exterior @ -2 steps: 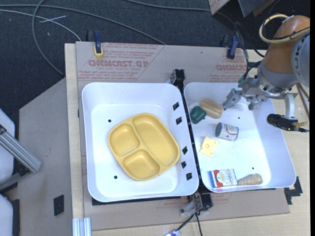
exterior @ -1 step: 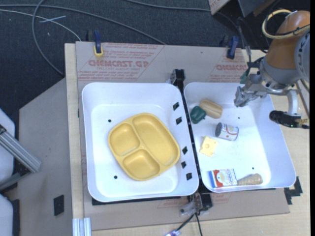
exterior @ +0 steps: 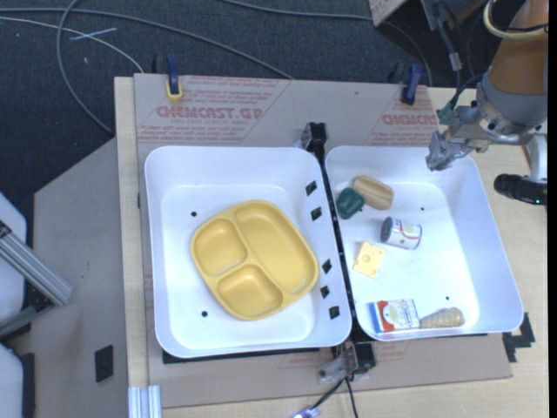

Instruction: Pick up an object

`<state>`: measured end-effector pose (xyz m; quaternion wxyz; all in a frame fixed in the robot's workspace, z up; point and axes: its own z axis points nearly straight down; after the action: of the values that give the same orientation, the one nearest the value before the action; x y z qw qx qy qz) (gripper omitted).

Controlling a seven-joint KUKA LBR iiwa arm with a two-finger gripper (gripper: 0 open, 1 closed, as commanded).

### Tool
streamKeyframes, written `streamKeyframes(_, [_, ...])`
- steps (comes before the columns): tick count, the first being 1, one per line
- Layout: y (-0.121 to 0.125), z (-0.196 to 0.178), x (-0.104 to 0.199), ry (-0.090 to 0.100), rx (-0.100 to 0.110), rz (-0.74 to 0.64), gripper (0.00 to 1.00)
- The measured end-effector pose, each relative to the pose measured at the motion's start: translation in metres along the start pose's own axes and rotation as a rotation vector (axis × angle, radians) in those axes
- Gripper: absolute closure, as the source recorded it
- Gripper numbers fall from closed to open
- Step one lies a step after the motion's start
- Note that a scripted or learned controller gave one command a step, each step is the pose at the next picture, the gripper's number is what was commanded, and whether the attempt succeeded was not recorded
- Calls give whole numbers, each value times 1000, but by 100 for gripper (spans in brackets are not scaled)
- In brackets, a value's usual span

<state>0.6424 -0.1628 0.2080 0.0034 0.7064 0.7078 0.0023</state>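
Camera view, right bin [exterior: 487,259], contents:

1. Can [exterior: 401,232], small cylinder on its side, white label with red and dark print, dark end cap facing 9 o'clock. Near the bin's middle; bare white floor on its 3 o'clock side.
2. Cheese wedge [exterior: 370,259], flat yellow piece with small holes, at 7 o'clock from the can, close but apart.
3. Bread roll [exterior: 372,192], tan, rounded, matte, at 11 o'clock from the can.
4. Green piece [exterior: 349,203], dark, lumpy, touching the roll's 8 o'clock end, near the divider between the bins.
5. Carton [exterior: 393,314], flat box printed red, white and blue, lying along the bin's 6 o'clock wall.
6. Cone [exterior: 441,319], tan, tapered, just beside the carton at its 3 o'clock end, also against that wall.

Open room: the 3 o'clock half of this bin is bare, smooth white plastic with sloped walls.

Gripper [exterior: 439,155], grey metal, over the bin's 12 o'clock rim toward its 1 o'clock corner, well apart from every item. Whether the fingers stand apart or together cannot be told; nothing shows between them. Tan-orange band of the arm above it.

Left bin [exterior: 165,233], same white plastic: one yellow plate [exterior: 253,259], glossy, rounded, three compartments, set askew near the centre with bare floor all round.

Bench [exterior: 218,111]: brown board printed red, two blue clamps at its 12 o'clock edge.
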Motion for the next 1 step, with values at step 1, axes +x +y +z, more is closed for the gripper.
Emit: streamKeyframes(1, [2, -36, 0, 0, 2, 0, 100])
